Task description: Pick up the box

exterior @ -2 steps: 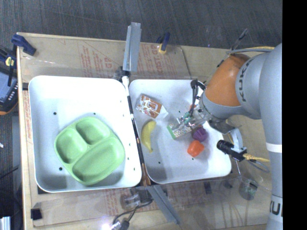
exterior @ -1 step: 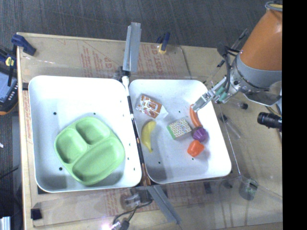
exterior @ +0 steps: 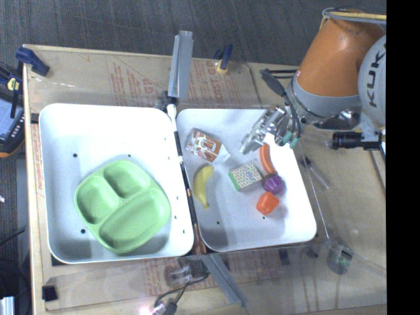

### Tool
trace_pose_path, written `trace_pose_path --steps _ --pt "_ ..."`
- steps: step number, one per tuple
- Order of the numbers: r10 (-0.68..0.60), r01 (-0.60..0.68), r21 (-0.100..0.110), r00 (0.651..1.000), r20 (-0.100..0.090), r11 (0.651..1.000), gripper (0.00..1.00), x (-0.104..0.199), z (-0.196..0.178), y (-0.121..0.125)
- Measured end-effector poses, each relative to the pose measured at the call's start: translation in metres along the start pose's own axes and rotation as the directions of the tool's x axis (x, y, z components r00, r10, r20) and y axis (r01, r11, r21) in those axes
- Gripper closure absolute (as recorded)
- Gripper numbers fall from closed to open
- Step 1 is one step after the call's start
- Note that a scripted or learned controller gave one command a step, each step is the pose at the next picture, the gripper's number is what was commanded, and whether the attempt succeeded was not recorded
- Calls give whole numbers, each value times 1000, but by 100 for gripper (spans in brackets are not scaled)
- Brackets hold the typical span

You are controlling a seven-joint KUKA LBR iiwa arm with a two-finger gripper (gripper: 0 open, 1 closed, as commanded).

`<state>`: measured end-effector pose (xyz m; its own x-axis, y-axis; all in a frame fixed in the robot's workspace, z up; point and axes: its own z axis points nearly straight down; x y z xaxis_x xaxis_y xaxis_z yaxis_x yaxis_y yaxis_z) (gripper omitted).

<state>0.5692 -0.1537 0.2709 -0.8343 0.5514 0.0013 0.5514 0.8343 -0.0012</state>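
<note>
An orange-and-white box (exterior: 204,146) lies flat in the right bin (exterior: 292,231), in that bin's upper left part, close to the divider between the two bins. Below the box and just apart from it rests a yellow banana (exterior: 202,185), lengthwise along the divider. To the right of the box, past a strip of bare white floor, sits a small green-checked packet (exterior: 246,175), tilted. Farther right of the box an orange carrot-like piece (exterior: 266,159) touches the packet's upper right corner, with a purple toy (exterior: 273,184) and an orange toy (exterior: 267,203) stacked below it. The gripper (exterior: 268,131) hangs above the bin's upper right area, well to the right of the box and just over the carrot-like piece; whether its fingers are spread or closed cannot be told from this angle, and nothing is seen between them. Left of the box, across the divider, the left bin (exterior: 56,123) holds a green divided plate (exterior: 122,205).
</note>
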Motion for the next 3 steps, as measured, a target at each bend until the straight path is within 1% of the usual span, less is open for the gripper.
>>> trace_pose_path --steps 1,2,3 --pt "-346 346 0 938 0 938 100 -8 33 -23" --pt "-348 348 1 937 2 937 100 -9 23 -22" --pt "-905 905 0 425 0 425 100 13 13 -37"
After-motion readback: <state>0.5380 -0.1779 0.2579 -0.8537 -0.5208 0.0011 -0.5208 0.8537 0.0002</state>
